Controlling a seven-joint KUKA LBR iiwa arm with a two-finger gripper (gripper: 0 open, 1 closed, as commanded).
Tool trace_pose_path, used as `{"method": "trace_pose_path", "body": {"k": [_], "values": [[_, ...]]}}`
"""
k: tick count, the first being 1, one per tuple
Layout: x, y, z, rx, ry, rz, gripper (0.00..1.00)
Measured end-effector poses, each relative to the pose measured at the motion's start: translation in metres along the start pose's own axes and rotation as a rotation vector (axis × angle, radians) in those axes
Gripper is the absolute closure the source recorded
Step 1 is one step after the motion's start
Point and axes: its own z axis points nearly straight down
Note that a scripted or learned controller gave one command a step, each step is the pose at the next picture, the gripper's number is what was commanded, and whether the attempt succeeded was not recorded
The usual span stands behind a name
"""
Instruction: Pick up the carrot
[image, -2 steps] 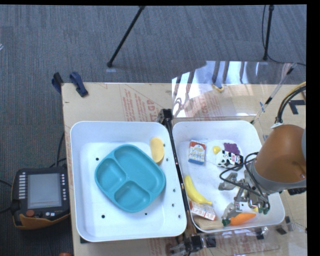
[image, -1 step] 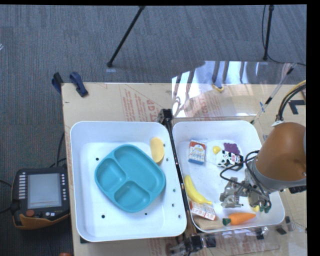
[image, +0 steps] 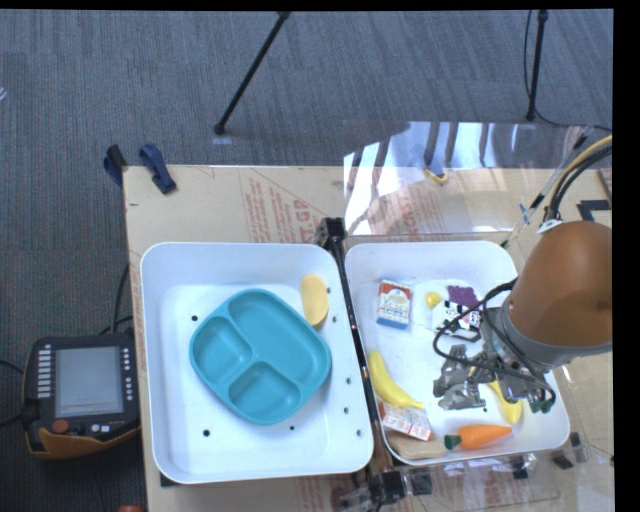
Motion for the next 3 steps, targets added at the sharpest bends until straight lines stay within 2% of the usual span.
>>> {"method": "trace_pose_path", "body": {"k": [1,2,3], "values": [[0.000,0.000,0.001,0.000,0.002,-0.001,0.00],[-0.019,-0.064,0.063,0.001,-0.005,-0.080,0.00],[-0.044,-0.034,0.029,-0.001,-0.001,0.009,0.00]]}}
